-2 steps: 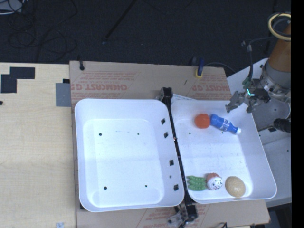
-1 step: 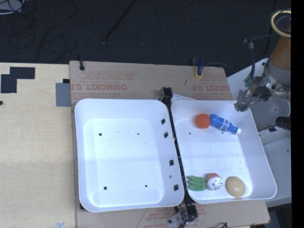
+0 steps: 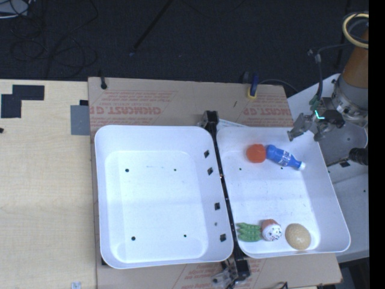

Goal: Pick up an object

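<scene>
Blue bottle [image 3: 283,157] lies flat, touching an orange ball [image 3: 255,153].

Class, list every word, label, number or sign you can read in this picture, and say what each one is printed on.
Red print on the cardboard sheet under the bins, behind the left bin: upside down, too blurred to read surely.
More red print on the cardboard near the blue clip: only partly visible, unreadable.
Red print on the cardboard's front edge: too small to read.
Blue bottle: any label is too small to read.
</scene>
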Controlling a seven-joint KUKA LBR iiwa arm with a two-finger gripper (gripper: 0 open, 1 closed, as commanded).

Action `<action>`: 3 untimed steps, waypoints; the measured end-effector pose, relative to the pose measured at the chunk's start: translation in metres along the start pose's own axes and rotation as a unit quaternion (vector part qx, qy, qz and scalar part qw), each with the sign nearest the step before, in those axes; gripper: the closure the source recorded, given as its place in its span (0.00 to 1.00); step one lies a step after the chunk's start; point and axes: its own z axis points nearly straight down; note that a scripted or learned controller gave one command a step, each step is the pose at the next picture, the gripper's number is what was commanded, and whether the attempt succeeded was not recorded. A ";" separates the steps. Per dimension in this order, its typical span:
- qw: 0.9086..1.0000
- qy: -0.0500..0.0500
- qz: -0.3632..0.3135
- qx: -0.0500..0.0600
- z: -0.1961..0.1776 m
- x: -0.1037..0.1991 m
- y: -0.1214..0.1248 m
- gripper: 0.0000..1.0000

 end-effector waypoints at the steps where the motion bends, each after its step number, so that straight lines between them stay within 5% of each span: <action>1: 1.000 0.000 -0.001 0.000 -0.010 0.000 0.000 1.00; 2: 1.000 0.000 -0.002 0.000 -0.010 0.000 0.000 0.00; 3: 1.000 0.000 -0.003 0.000 -0.019 0.000 0.000 1.00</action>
